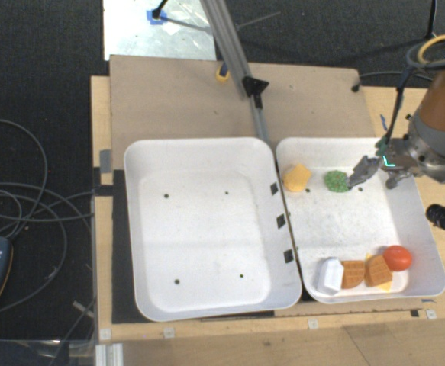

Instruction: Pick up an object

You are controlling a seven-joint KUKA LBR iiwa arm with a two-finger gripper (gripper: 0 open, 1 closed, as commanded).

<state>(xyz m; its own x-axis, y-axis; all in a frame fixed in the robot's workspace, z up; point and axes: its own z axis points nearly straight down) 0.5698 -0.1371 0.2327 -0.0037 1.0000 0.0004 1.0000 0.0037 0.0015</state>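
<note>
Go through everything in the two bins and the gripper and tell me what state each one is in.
Gripper: low in right bin, beside green ball.
Bumpy green ball: resting on bin floor.
Yellow foam chunk: lying free.
Red ball, two orange waffle blocks, white block: clustered at front wall.

You see matt white plastic bins [207,227] on a bare wooden bench [169,90] — beside a glossy red ball [397,257].
</note>
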